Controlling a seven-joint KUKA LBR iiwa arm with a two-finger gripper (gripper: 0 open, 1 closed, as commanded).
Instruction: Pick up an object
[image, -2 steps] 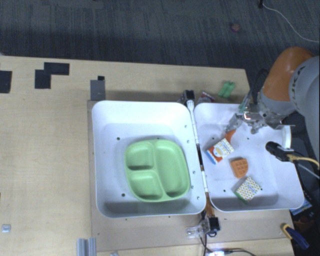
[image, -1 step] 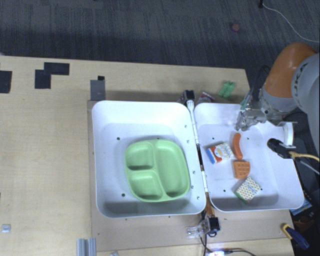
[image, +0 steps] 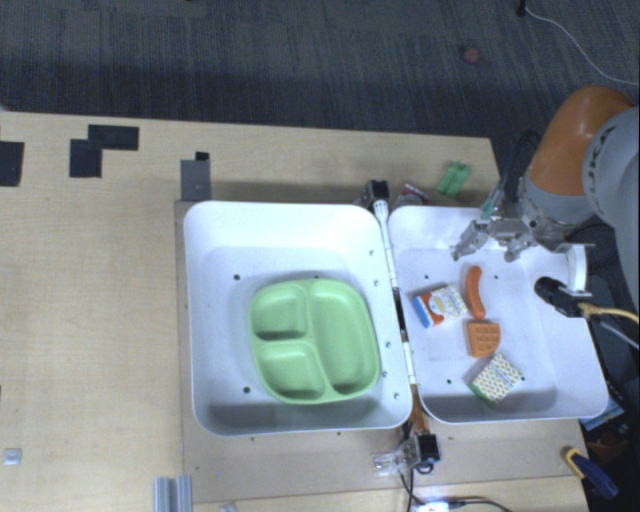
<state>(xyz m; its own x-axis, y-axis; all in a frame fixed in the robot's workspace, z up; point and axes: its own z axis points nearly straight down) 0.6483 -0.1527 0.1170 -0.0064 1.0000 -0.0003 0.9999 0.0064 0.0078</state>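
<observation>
My gripper (image: 493, 240) hangs over the far part of the right bin (image: 590, 395), its two fingers (image: 468, 246) spread wide apart with nothing between them. My grey arm comes in from the right, the orange band (image: 570, 135) sitting above the wrist.

Just below the gripper, apart from it, lies a sausage (image: 473, 289), lengthwise toward the near side. To its left, close by, is a small carton (image: 437, 304) in white, red and blue, tilted on the bin floor. Below the sausage rests an orange waffle (image: 482, 338), and nearer still, toward the bin's front wall, a speckled cube (image: 496, 379) with a green edge. All four lie loose, none touching my fingers.

The left bin (image: 215, 330) sits right beside the right one, their rims meeting. In its middle is a green tray (image: 314, 340) with three compartments.

Both bins stand on the tan surface (image: 90, 350). Beyond the right bin, on the surface, lies a small green item (image: 454, 179). Dark marks (image: 100, 148) show at the surface's far left.
</observation>
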